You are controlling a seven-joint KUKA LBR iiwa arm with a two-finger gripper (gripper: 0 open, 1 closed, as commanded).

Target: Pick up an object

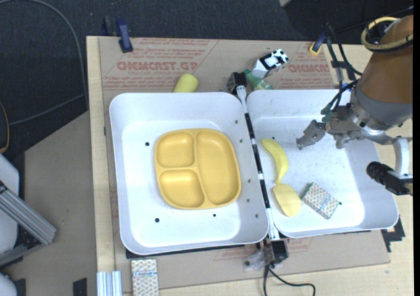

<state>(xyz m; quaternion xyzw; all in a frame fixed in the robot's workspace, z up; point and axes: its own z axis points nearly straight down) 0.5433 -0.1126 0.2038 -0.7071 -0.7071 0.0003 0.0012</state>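
The right bin (367, 219) holds a yellow banana (277, 157), a pale yellow lemon-shaped piece (287, 199) and a small grey patterned block (321, 200). My gripper (325, 138) hangs over the upper middle of that bin, with the orange-banded wrist (387, 78) above it at the right. Its fingers (307, 138) are spread open and nothing lies between them. The banana lies a little to the left of and below the gripper. The block lies well below it.
The left bin (131, 157) bears a yellow divided plate (196, 168). A yellow cylinder (186, 83) and a black-and-white toy (272, 60) lie on the bench behind the bins. A patterned box (144, 275) sits at the front edge.
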